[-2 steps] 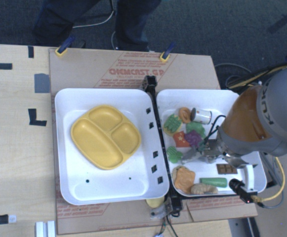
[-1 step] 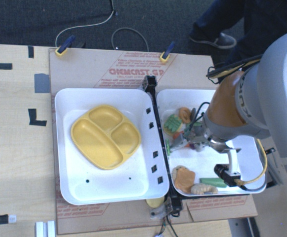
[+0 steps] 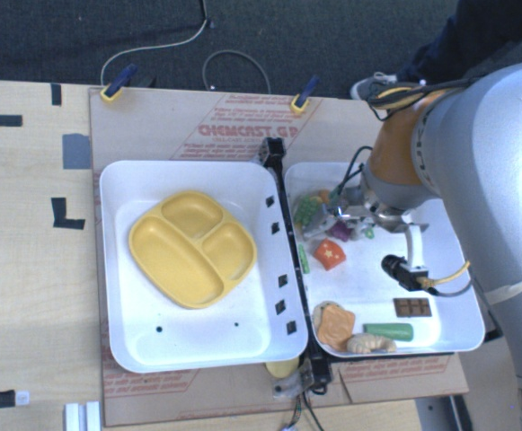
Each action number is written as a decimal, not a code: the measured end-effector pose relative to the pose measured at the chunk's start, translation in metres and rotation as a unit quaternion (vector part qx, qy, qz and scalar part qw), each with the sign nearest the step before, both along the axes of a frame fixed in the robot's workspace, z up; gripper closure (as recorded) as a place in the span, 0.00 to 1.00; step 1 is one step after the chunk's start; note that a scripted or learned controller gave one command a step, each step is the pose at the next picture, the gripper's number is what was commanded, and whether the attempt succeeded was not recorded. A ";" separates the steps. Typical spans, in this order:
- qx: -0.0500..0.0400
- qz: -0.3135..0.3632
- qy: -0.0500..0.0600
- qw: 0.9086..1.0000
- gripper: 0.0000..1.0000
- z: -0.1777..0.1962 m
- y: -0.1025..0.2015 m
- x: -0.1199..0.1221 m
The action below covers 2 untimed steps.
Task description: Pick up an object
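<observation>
The 2 white bins are sitting side by side on the surface (image 3: 36,268). The left bin (image 3: 126,330) is holding a yellow divided plate (image 3: 192,248), its long axis running from upper left to lower right.

The right bin (image 3: 458,326) is holding the small items. A red block (image 3: 330,254) is lying near the bin's middle, no clear long axis. A green leafy piece (image 3: 309,209) is lying up and left of it, near the divider. Along the near edge: an orange piece (image 3: 334,324), a beige piece (image 3: 368,343) touching it, a green stick (image 3: 388,330) lying left-right, and a brown chocolate bar (image 3: 412,308) above the stick.

The jaws (image 3: 343,218) are hovering over the right bin's far part, between the green leafy piece and the red block. Opening of the jaws: cannot tell; clutter and cables are blocking the fingertips. Nothing is visibly gripped.
</observation>
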<state>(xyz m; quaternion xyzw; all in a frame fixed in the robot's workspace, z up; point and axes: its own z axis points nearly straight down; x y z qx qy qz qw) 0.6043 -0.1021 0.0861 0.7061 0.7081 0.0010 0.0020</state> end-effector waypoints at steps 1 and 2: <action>0.002 0.000 0.011 1.000 0.00 -0.002 -0.009 0.063; -0.001 -0.001 0.008 1.000 1.00 0.008 -0.009 0.062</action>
